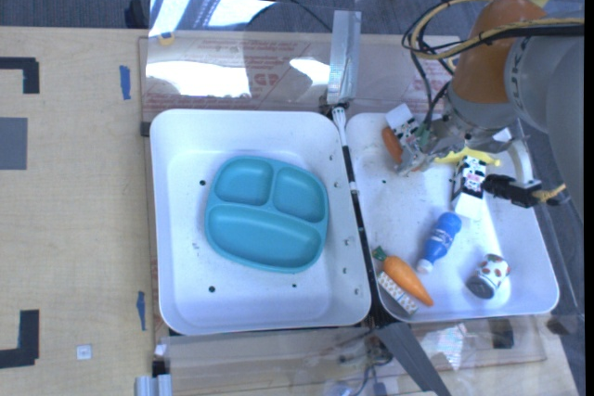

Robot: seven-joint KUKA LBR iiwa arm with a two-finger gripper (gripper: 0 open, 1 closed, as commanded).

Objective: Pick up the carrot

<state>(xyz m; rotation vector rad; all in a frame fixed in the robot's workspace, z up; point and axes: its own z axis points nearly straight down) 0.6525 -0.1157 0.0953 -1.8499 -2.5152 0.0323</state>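
Carrot (406, 279) lying at the right bin's (534, 241) near edge atop a brush (395, 294), blue bottle (440, 239) just beyond, my gripper (415, 146) at the far corner, grip state I cannot tell, teal plate (266, 211) in left bin.

carrot (406, 278) open above, brush (396, 295) touching, bottle (440, 239) near

One fixed camera looks down slantwise on both white bins (176, 199).

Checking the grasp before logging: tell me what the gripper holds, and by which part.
Cannot be told. The gripper sits at the right bin's far left corner beside a small orange thing; the carrot lies untouched near the front.
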